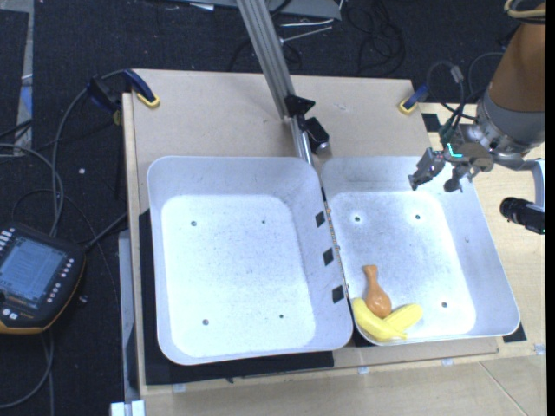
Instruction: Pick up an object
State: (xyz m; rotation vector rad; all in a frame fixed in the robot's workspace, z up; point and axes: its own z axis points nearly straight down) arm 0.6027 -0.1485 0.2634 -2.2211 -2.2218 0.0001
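A yellow banana [388,321] lies in the near left corner of the right bin [460,232]. An orange, pear-shaped toy [375,295] rests against the banana's far side. My gripper [440,173] hovers over the far right corner of the right bin, well away from both objects. Its two dark fingers [422,172] point down and stand apart, with nothing between them.
The left bin [230,250] sits beside the right one, joined along a black-clipped seam. A slanted metal pole [273,55] rises from the bench behind the bins. Yellow-and-blue clamps [139,89] hold the bench corners. A handheld pendant [30,271] lies at far left.
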